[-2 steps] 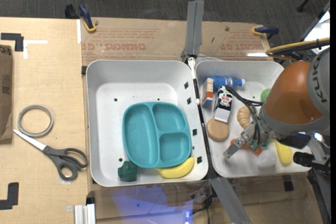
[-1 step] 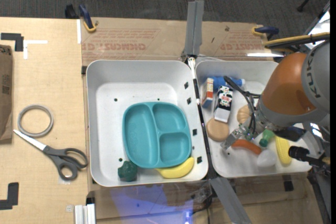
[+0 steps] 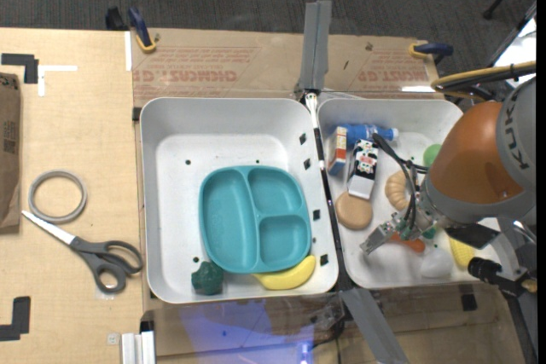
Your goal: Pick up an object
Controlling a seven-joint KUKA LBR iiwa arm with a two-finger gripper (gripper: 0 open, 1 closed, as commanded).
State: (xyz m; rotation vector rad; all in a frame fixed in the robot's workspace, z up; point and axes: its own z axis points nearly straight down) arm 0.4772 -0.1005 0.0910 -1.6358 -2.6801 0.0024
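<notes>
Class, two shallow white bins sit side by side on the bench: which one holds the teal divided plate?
The left bin holds the teal divided plate, with a banana at its lower rim. The right bin has small items and the gripper.

Claw low in right bin

plate in left bin, scissors left of it

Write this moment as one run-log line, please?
arm: over right bin | gripper: low among items, near orange piece | grasp: unclear | left bin: teal plate, banana
</notes>
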